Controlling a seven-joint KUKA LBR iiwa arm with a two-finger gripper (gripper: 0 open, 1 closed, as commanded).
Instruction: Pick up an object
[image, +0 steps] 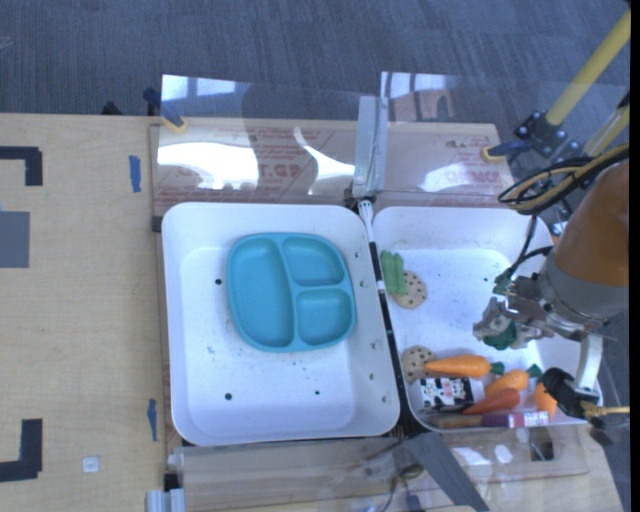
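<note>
Two bins; gripper (497, 325) over right bin (450, 235) (grip state unclear), near carrot (458, 366).

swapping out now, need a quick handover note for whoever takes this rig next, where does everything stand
Gripper: low over the right bin, above the toy pile; finger state unclear, nothing visibly held.
Things: orange carrot, cookies and, green piece and other toys lie in the right bin's near part. Blue divided plate sits in the left bin.
Done: nothing picked up yet.
Left: grasp one object and lift it.
</note>
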